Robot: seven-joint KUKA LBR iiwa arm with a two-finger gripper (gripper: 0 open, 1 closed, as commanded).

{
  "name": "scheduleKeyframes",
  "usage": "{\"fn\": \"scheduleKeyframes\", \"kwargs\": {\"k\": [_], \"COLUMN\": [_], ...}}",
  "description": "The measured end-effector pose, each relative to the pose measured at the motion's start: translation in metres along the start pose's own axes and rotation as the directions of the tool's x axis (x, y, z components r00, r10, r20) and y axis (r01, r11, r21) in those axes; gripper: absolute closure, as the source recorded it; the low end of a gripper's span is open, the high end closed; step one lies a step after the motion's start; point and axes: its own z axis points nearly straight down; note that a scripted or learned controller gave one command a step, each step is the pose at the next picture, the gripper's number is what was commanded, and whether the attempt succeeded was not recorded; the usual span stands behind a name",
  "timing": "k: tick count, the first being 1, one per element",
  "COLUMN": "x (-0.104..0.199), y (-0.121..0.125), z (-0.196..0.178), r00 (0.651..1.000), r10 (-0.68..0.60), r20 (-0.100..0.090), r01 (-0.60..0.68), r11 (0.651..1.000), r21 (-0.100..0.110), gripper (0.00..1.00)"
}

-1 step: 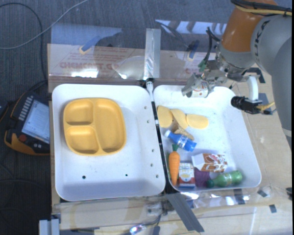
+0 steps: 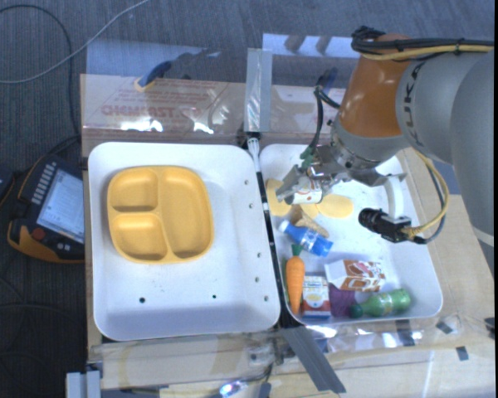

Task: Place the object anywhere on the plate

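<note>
The gripper (image 2: 305, 191) hung low over the right bin (image 2: 415, 247) near a pale yellow piece (image 2: 339, 206) — couldn't tell what state it was in — so it probably needed a firm, centred pick before crossing to the yellow plate (image 2: 159, 212) in the left bin (image 2: 232, 288).

We saw a thick, rounded robot arm (image 2: 448, 89) with a smooth grey shell bearing part of a dark printed letter mark. A wide glossy orange band (image 2: 373, 98) wrapped it above the wrist. Black and yellow cables ran along its top and looped down its side to a small black cylindrical unit (image 2: 380, 220). The gripper (image 2: 309, 186) was a compact block of silver metal with dark fittings.
</note>
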Motion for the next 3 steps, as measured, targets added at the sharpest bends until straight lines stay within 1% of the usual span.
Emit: {"fn": "scheduleKeyframes", "kwargs": {"k": [1,2,3], "x": [0.100,0.147,0.147], "y": [-0.004,0.027,0.028], "z": [0.000,0.033,0.033], "r00": [0.993,0.939,0.939], "r10": [-0.117,-0.343,-0.343], "r20": [0.000,0.002,0.001], "r01": [0.117,0.343,0.343], "r11": [0.993,0.939,0.939], "r21": [-0.001,0.000,-0.001], "gripper": [1.00,1.00,0.00]}}
